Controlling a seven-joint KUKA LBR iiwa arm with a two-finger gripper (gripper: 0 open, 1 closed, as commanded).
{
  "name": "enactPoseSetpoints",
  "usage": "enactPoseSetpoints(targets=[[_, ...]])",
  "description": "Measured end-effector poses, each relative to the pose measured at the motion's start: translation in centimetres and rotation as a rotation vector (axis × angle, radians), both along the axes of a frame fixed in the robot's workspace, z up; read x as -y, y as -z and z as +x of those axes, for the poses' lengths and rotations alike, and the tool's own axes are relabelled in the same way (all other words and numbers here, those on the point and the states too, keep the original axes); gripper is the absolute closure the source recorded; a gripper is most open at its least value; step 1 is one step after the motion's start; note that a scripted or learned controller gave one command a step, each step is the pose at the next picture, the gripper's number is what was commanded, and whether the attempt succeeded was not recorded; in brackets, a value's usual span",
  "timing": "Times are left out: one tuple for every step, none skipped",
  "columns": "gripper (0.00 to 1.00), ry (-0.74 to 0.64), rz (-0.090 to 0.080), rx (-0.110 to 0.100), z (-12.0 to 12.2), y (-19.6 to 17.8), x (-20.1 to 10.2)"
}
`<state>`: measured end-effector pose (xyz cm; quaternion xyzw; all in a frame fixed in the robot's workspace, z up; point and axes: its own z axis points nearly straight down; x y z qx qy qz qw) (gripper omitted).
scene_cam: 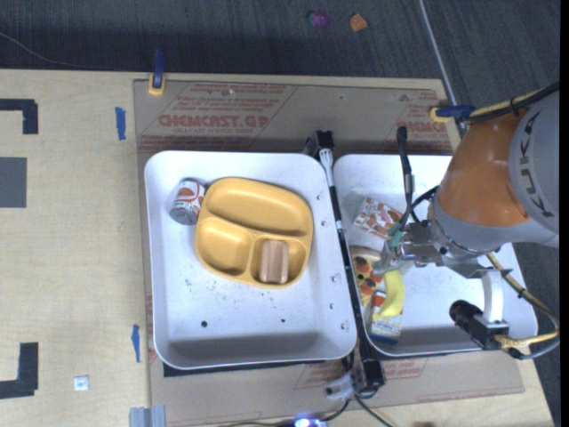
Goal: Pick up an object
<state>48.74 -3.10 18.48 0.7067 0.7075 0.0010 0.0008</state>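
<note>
**Arm low over the right bin, nothing lifted yet**

In the left bin (169, 327) a small can (187, 201) lies on its side in the far left corner, touching the edge of a yellow tray (240, 207). The tray has several compartments and sits tilted toward the bin's far side; a tan block (273, 261) rests in its near right compartment. The rest of that bin's floor shows only a few dark specks.

Across the black divider, the right bin (427, 336) holds the loose clutter. A printed packet (375, 213) lies toward the far side. Nearer the camera are a round orange-patterned item (364, 270) against the divider wall and a banana (393, 294), with a small blue-and-white carton (384, 327) just beneath it. These pieces touch or overlap one another.

The gripper (402, 244) hangs over this pile, between the packet and the banana, with the grey and orange arm (484, 181) bulking in from the right. Cables and the wrist body cover the tips, so whether the pincer is apart, together or clamped on anything cannot be told.

As for progress: the reach into the bin looks made, and the likely targets are the banana or the packet, both just beside the tool. No object can be seen raised off the bin floor, so by my reading the grasp and the lift are both yet to be shown. The crowding near the divider could make a clean grip awkward.
</note>
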Motion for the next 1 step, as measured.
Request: enactPoseSetpoints(targets=[[1.0, -0.001, 0.001, -0.002, -0.72, 0.01, -6.82]])
